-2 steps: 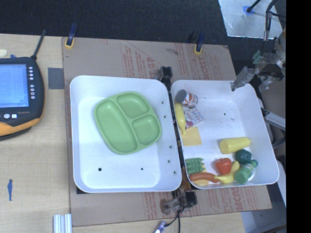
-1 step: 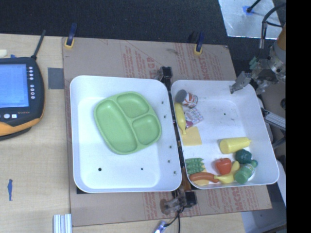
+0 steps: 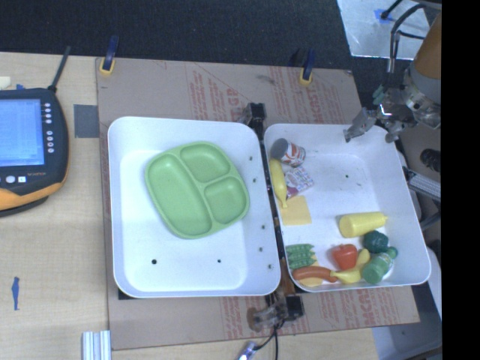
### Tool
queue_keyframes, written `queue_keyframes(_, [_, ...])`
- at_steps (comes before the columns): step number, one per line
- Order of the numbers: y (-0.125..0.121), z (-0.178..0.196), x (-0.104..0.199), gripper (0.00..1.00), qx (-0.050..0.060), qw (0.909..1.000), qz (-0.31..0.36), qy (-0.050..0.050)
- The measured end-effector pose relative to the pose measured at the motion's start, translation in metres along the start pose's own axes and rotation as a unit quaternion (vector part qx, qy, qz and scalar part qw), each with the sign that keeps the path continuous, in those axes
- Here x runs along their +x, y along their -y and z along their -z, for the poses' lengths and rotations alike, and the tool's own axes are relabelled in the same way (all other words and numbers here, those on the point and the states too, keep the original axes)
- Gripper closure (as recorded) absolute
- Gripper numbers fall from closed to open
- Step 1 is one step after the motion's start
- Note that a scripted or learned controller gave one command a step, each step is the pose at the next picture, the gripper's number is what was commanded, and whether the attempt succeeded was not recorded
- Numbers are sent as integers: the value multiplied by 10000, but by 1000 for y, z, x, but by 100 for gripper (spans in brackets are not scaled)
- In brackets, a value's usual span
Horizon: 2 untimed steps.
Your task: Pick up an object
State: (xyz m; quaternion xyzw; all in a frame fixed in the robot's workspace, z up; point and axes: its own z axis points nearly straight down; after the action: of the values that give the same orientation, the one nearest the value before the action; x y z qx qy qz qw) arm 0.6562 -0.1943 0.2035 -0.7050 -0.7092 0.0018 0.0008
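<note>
The right bin [image 3: 390, 178] holds several toy foods. Along its left wall lie a yellow banana [image 3: 279, 182], a cheese slice [image 3: 297, 211], a small red and white can [image 3: 293, 154] and a crinkled packet [image 3: 301, 177]. Near its front right are a yellow cylinder [image 3: 362, 223], a broccoli [image 3: 375, 240], a red pepper [image 3: 344, 255], a green bottle [image 3: 379, 267], green beans [image 3: 300, 255] and a hot dog [image 3: 315, 275]. My gripper [image 3: 373, 132] hangs over the bin's far right corner, open, with nothing between its fingers and well apart from the foods.
The left bin [image 3: 135, 268] carries a green divided plate [image 3: 196, 190]. A teach pendant [image 3: 26, 145] lies on the bench at the far left. Clamps [image 3: 306, 66] hold the cardboard underlay at the back edge.
</note>
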Motion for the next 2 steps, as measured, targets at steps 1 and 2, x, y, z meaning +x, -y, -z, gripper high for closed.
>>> queue_keyframes(1, [0, -8, 53, 0, 14, 10000, 3, -3])
queue_keyframes(2, [0, 63, 19, 0, -11, 10000, -17, -5])
